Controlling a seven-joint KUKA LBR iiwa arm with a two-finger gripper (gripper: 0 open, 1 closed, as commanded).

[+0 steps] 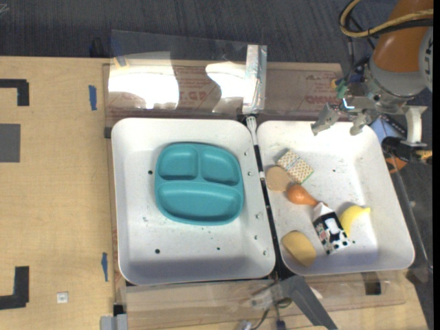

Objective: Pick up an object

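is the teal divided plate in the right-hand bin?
No. The teal divided plate lies in the left bin; the right bin holds the small items.

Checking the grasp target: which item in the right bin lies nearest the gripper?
The checkered block, topmost of the cluster, sits closest below the open gripper; the others lie lower.

A teal tray (pixel 200 183) lies in the left white bin (pixel 130 143). In the right bin (pixel 385 177): a checkered packet (pixel 295 165), orange carrot (pixel 301 196), yellow lemon (pixel 354 216), black-and-white bottle (pixel 328 228).
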